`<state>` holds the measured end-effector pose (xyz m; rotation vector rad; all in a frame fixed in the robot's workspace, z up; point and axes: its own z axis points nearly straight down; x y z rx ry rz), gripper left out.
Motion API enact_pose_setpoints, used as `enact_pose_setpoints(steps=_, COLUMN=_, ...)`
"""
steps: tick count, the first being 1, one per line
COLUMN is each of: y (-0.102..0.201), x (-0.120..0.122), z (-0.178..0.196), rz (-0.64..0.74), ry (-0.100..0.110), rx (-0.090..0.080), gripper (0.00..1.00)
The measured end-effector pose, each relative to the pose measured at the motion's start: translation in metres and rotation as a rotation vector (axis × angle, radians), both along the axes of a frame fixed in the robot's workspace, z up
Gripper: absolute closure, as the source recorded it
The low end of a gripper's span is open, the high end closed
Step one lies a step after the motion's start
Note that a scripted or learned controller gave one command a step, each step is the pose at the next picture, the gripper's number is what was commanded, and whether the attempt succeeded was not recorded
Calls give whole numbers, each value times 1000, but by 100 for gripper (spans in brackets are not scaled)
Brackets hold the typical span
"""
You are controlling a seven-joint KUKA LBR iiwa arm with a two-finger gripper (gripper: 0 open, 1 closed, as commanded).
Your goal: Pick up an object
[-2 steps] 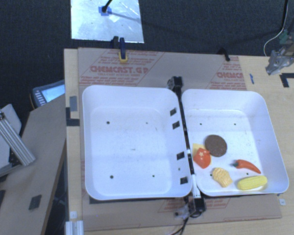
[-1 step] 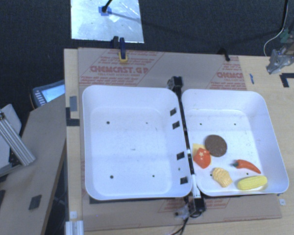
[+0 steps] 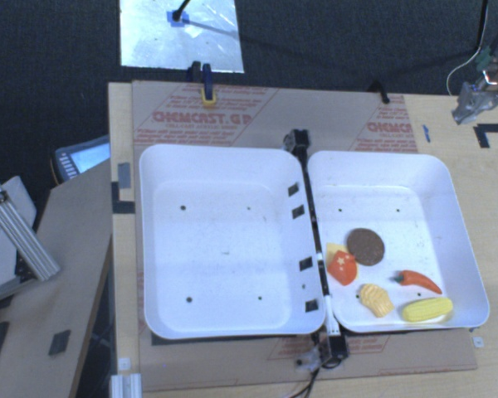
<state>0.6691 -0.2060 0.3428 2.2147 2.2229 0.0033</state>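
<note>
The right bin (image 3: 448, 222) holds several small objects near its front. A brown round disc (image 3: 366, 246) lies in the middle, with a red-orange piece (image 3: 341, 265) touching its left side. A tan-yellow lump (image 3: 376, 299) lies in front of them. To the right are a red chili pepper (image 3: 419, 281) and a yellow corn cob (image 3: 427, 309) by the front wall. My gripper (image 3: 480, 98) shows as a grey metal part with cables at the upper right edge, well behind the bin and far from all the objects.
The left bin (image 3: 162, 222) sits beside the right one, joined by a black clipped seam (image 3: 311, 239). Both rest on a cardboard sheet (image 3: 257, 110). A shiny metal plate (image 3: 178, 23) lies behind, and an aluminium rail (image 3: 17, 230) stands at the left.
</note>
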Motion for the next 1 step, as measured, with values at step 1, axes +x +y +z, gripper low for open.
enact_pose_setpoints(steps=1, y=0, x=0, z=3, rz=0, ry=0, rx=0, gripper=100)
